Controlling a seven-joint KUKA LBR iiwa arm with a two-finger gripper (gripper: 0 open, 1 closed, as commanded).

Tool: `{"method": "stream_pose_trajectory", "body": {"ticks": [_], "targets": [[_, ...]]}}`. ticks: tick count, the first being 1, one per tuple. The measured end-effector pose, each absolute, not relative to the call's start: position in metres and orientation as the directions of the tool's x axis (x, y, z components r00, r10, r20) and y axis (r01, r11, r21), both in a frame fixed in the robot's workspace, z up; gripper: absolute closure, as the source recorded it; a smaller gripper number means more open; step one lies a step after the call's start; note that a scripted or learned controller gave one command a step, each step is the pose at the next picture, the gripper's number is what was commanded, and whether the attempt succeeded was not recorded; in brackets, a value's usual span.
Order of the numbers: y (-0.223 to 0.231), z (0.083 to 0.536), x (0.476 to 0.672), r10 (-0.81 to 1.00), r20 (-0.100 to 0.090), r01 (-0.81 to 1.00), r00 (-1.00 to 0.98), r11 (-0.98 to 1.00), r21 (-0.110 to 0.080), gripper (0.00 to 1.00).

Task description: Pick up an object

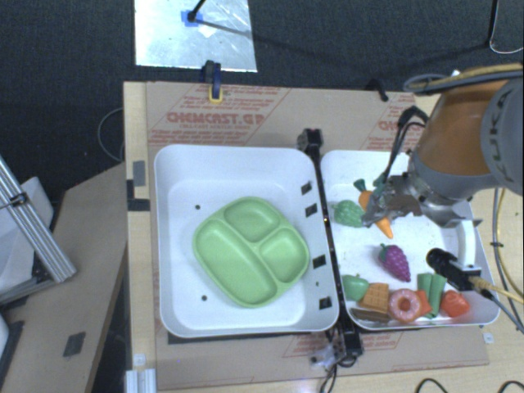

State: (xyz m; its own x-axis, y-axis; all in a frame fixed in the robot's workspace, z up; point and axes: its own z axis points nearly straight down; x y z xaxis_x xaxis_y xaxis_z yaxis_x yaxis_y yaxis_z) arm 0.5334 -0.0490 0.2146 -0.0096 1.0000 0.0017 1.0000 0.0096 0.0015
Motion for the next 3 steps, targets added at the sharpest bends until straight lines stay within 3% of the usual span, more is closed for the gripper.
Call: {"method": "stream_pose_trajectory", "body": {"ticks": [1,2,3], "targets": [[0.0,0.221,0.545,1.0,0.001,1.0,-0.01,0.01,0.003,1.0],[0.049,0.214,0.54,1.0,0.001,1.0,-0.009,0.009,0.001,1.0],[0.059,0.234,0.539,1.0,0.001,1.0,-0.007,0.007,0.002,1.0]]}}
